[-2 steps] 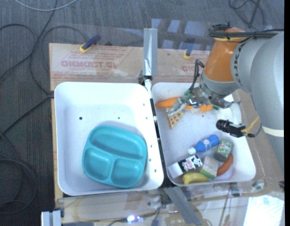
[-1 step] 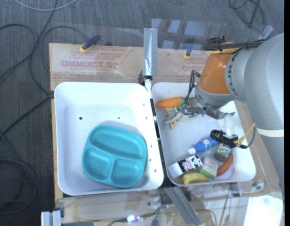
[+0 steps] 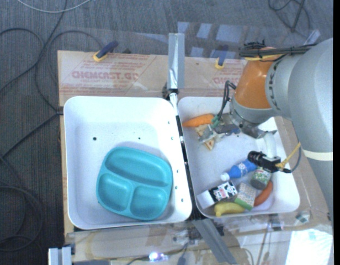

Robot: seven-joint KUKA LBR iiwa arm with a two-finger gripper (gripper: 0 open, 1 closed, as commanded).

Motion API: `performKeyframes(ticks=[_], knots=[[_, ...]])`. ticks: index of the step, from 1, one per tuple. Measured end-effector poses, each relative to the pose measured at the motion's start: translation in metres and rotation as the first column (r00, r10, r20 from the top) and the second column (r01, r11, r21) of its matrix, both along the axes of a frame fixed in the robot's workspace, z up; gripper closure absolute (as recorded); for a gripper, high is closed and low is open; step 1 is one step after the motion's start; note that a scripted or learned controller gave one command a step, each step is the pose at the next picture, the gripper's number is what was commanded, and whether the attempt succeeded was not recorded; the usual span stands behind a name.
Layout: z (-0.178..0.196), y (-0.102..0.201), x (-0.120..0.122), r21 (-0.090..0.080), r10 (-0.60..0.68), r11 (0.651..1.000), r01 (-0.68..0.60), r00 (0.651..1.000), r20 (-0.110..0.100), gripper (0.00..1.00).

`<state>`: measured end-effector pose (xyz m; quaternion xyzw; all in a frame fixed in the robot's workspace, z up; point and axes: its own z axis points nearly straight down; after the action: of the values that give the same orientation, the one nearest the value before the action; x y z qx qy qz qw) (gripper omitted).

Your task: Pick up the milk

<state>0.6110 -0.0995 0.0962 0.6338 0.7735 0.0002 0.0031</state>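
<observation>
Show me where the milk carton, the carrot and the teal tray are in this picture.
milk carton [image 3: 221, 192]: camera view, on its black-and-white side.
carrot [image 3: 197, 120]: camera view, middle of its orange body.
teal tray [image 3: 136, 182]: camera view, on the ridge between its compartments.

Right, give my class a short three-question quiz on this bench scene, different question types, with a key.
1. True or false: the teal divided plate lies in the left bin.
2. Which item lies nearest the gripper? A banana B carrot C blue bottle
3. Fill in: the milk carton lies near the right bin's ____ edge, beside the banana.

Key: 1 true; 2 B; 3 front.
</observation>
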Motion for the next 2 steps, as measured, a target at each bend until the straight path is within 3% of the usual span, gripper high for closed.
performKeyframes(ticks=[1,2], knots=[[0.084,0.019,-0.007,0.000,-0.219,0.976,0.219,0.976,-0.012,1.00],[0.301,0.063,0.010,-0.003,-0.274,0.962,0.274,0.962,-0.010,1.00]])
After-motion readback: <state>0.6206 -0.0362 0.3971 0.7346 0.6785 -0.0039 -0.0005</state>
